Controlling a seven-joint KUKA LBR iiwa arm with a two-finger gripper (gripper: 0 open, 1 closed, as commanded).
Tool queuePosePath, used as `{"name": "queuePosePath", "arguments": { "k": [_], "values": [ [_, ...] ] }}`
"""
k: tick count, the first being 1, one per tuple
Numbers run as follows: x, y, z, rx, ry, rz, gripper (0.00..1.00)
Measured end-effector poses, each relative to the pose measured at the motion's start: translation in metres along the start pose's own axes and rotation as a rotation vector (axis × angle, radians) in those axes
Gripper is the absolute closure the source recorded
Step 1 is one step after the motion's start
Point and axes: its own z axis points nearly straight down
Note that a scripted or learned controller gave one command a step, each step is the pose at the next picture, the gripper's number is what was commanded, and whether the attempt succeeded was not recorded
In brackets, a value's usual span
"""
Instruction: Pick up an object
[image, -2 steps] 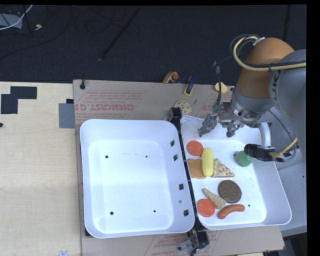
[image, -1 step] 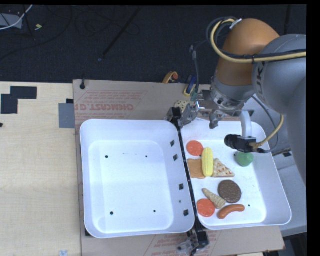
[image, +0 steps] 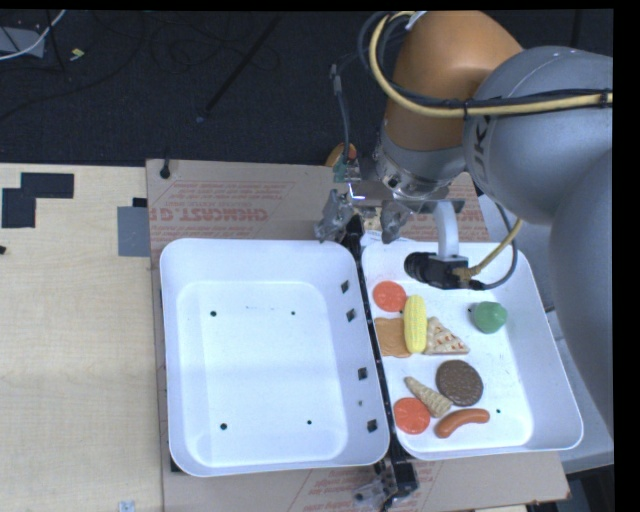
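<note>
My gripper (image: 360, 222) hangs above the far rim where the two bins meet, with the orange band and grey arm rising behind it. Its two fingers (image: 331, 226) stand apart, open, with nothing between them. The right bin (image: 545, 340) holds several toy foods: a red tomato slice (image: 389, 296), a yellow corn cob (image: 414, 322), a toast slice (image: 390, 340), a pizza wedge (image: 446, 339), a green round piece (image: 489, 317), a brown cookie (image: 459, 382), a cone (image: 428, 396), a red disc (image: 411, 415) and a sausage (image: 462, 422). All lie nearer the camera than the gripper.
The left bin (image: 180, 350) is bare white. A black part (image: 437, 268) on a cable hangs over the right bin's far end. Both bins rest on a cardboard sheet (image: 240, 205) on the light wooden bench (image: 70, 350). The grey arm covers the upper right.
</note>
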Motion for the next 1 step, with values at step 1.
{"name": "queuePosePath", "arguments": {
  "k": [1],
  "values": [
    [0.1102,0.0006,-0.0789,-0.005,0.002,-0.004,0.0]
  ]
}}
